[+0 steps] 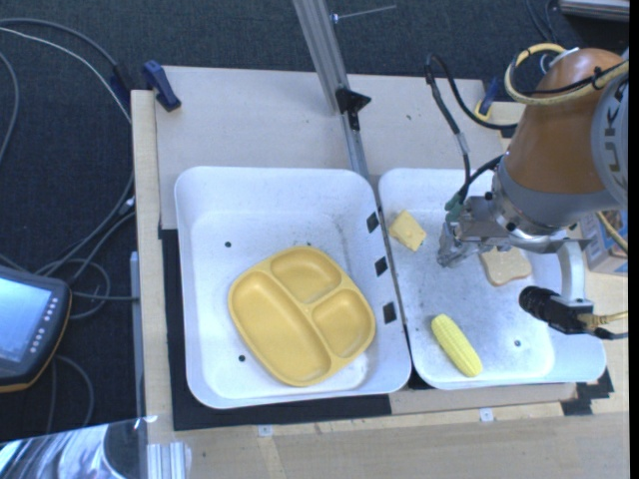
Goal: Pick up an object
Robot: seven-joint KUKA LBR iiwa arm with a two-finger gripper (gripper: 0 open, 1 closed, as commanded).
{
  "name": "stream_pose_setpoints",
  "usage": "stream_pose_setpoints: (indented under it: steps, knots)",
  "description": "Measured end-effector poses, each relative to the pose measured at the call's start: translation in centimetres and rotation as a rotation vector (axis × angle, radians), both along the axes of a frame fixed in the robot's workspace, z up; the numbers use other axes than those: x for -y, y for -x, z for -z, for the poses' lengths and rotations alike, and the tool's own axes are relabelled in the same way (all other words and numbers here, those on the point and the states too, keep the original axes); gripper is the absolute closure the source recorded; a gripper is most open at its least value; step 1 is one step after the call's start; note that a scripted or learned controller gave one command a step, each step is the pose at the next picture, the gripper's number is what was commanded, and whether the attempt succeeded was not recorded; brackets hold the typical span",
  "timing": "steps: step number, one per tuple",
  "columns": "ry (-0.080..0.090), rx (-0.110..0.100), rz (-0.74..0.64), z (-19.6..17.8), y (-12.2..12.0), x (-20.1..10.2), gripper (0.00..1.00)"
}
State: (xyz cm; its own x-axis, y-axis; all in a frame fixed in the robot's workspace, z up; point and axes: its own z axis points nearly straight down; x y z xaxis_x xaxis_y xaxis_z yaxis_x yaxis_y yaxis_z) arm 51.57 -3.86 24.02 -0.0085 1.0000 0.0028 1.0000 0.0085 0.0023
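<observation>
In the right bin (pixel 519 362) lie a yellow corn cob (pixel 456 344) near the front, a pale yellow cheese wedge (pixel 406 231) at the back left, and a tan bread slice (pixel 506 265) partly under the arm. My gripper (pixel 451 249) hangs low over the right bin, between the cheese wedge and the bread slice, a little to the right of the cheese. Nothing shows between its fingers.
The left bin (pixel 200 208) holds a yellow divided plate (pixel 302 313). A metal pole (pixel 321 38) rises from the bench behind the bins. Cables run along the arm at the right, and a black part (pixel 555 309) juts over the right bin's front right.
</observation>
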Motion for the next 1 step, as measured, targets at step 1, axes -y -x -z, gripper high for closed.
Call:
stream_pose_setpoints:
  steps: [1]
  knots:
    - [0.0,-0.001,0.001,-0.55,-0.09,-5.27,1.0]
